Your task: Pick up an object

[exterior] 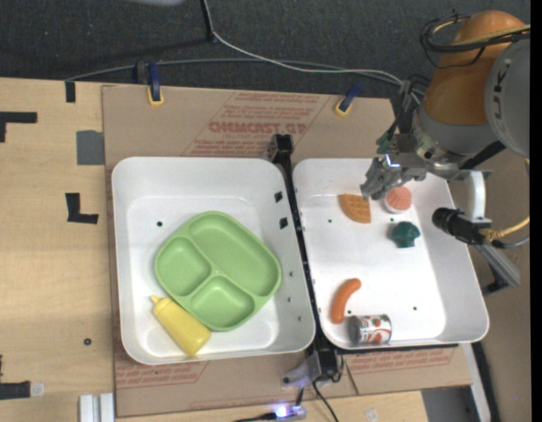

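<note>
The end effector [379,183] hangs low over the right white bin [446,310], just beside the orange wedge-shaped toy [355,207] and the pink round toy [397,200]; its state I cannot tell, so it should centre over one piece before descending. That bin also holds a dark green lump [404,234], an orange sausage-shaped toy [344,298] and a small printed can [370,329], while the left white bin [130,236] holds a green divided plate [218,271] and a yellow squeeze bottle [178,323].

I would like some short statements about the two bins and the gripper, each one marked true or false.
1. The green divided plate lies in the left bin. True.
2. The yellow bottle stands on the plate. False: it lies beside the plate, on the bin floor.
3. The gripper is over the right bin. True.
4. The can lies in the left bin. False: it lies in the right bin, near the sausage.
</note>
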Tool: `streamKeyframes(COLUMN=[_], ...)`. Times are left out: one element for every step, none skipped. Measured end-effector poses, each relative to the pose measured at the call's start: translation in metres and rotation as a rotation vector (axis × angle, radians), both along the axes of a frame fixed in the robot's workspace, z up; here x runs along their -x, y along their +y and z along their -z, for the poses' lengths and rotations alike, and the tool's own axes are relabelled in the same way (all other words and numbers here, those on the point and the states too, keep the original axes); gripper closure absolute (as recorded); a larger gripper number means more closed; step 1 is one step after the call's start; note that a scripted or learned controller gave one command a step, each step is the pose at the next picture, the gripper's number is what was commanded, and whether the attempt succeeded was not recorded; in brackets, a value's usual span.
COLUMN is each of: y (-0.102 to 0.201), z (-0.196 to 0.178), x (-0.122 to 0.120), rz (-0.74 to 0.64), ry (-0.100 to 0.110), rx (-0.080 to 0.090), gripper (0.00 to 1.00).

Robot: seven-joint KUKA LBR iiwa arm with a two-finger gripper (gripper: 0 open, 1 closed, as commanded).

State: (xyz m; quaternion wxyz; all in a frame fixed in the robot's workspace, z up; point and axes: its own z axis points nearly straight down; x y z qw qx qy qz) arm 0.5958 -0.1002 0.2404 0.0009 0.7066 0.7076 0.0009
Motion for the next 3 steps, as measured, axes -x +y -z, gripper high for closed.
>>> streamKeyframes(y=[0.059,0.111,0.155], z=[0.012,0.024,0.024], x=[0.005,0.009,0.011], rz=[-0.004,-0.004,-0.005], ry=[0.005,0.005,0.004], rx=[-0.001,0.000,-0.001], gripper=[1.00,1.00,1.00])
